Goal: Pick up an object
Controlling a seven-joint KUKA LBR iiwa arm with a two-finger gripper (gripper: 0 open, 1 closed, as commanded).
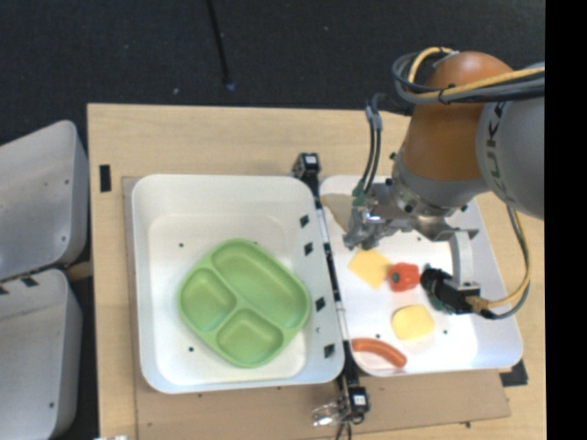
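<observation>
Over right bin (495, 337), end effector (359, 232) hung near yellow wedge (369, 268); grip state unclear; should've centred before descending.

A divided tray (243, 303) lies in the left bin (147, 246). In the right bin (500, 337), a wedge (369, 268) sits at 10 o'clock, a sausage (379, 352) at 6 o'clock.

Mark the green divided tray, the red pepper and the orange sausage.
green divided tray (243, 302): camera view, on the ridge where its three compartments meet.
red pepper (403, 277): camera view, on the middle of its red body.
orange sausage (379, 351): camera view, midway along its curved length.
</observation>
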